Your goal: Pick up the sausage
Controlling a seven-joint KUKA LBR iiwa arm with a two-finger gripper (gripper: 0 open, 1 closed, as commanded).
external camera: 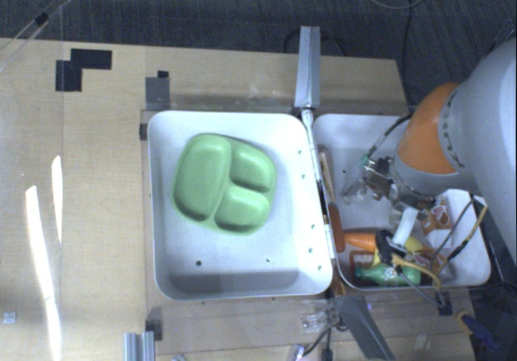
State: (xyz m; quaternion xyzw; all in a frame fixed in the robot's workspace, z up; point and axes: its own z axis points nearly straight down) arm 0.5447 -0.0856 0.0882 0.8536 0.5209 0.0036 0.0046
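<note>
Claw (365, 180) hangs near the carrot (359, 240) in the cluttered bin (355, 122) — spread or pressed, I cannot tell — clutter risks a wrong grab.

Even, moderate overhead light; image soft. White glare streaks near bench (97, 190) left edge. Grey shadow along left bin (234, 285) near wall.

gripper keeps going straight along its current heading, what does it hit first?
Likely bare floor of the right bin: the gripper points down there, clear of the orange piece and the brown stick. Depth is unclear.
</note>
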